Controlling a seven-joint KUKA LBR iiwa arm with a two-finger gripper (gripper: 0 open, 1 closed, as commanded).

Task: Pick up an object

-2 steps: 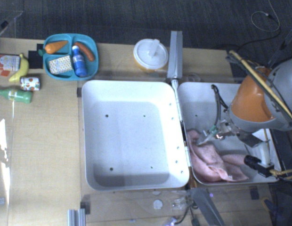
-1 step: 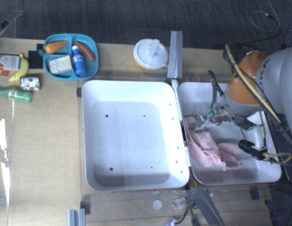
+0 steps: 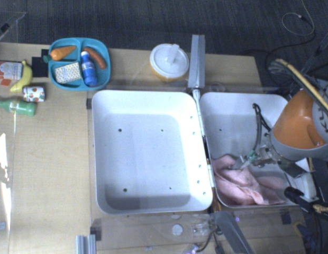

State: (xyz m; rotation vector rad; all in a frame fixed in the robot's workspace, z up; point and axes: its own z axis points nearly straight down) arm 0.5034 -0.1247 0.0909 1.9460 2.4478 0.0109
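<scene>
Robotics laboratory: wooden table (image 3: 47,184) on dark carpet, two white bins (image 3: 148,115) mounted side by side, loose cables (image 3: 299,17), and toy food props (image 3: 79,62) for testing.

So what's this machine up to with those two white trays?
A grey robot arm with an orange band reaches in from the right over the right-hand shallow white bin. Its gripper is down at a crumpled pink cloth lying in that bin's near part, seemingly trying to pick it up. Whether it has hold of the cloth is not clear from here. The left-hand white bin sits alongside, and a blue divided tray of toy food rests on the bench beyond it.
</scene>
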